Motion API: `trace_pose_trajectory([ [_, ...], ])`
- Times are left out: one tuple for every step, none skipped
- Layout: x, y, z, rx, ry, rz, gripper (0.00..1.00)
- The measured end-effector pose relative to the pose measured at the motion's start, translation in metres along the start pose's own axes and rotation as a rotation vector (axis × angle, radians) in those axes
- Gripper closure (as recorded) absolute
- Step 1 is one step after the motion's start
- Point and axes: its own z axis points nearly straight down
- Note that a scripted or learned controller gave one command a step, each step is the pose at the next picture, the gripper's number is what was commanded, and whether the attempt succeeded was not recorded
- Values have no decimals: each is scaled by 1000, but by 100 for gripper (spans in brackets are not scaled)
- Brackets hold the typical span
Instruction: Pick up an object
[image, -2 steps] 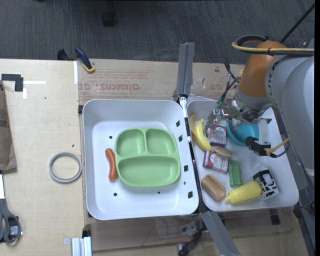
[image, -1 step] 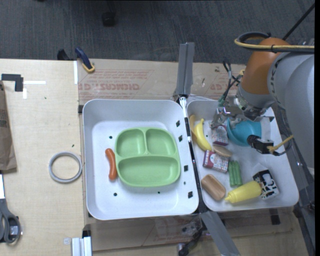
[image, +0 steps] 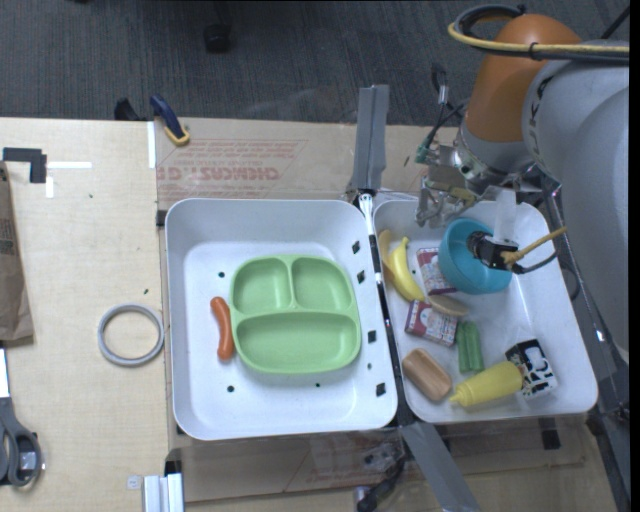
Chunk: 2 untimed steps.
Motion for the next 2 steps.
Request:
trace_pose_trajectory([
  [0,0,0,0,0,0,0],
  [-54,-18,64,2,0,-122,0],
])
